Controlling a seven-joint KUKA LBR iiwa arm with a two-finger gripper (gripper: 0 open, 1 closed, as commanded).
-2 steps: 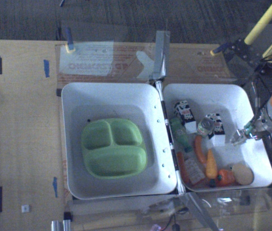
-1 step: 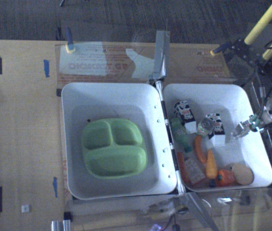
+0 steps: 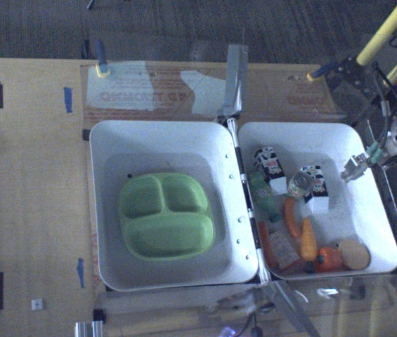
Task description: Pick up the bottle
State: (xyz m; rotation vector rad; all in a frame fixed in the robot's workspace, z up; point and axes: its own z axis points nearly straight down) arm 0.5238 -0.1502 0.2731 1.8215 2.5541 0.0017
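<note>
Two white bins side by side on a wooden table [image 3: 29,209], touching along the middle.

In the left bin [image 3: 107,146]: a green divided plate [image 3: 166,215], lying flat, a little below the centre.

In the right bin [image 3: 339,142]: a crowd of small things along the left and lower parts.
- Bottle [image 3: 298,184]: small, clear, with a greyish top, near the bin's middle, between two black-and-white cartons, the first carton [image 3: 269,162] up and to the left, the second carton [image 3: 315,177] touching on the right.
- Green oblong thing [image 3: 261,194] against the left wall, just left of the bottle.
- Just below the bottle, an orange carrot [image 3: 293,217]; beside it a second, yellower carrot [image 3: 309,239].
- Red packet [image 3: 281,248] in the lower left corner.
- Near the lower right, a red-orange fruit [image 3: 329,259] touching a tan round potato [image 3: 355,254].

Arm [image 3: 395,142] reaching in from the right, over the right bin's right-hand wall. Jaws above the upper right part of that bin, well apart from the bottle, pointing left and down. Wide or narrow: cannot tell at this size.

Beyond the bins, at the top right, a yellow pole [image 3: 389,25] slanting across the dark floor. Scraps of blue tape [image 3: 67,99] on the table's left part.
</note>
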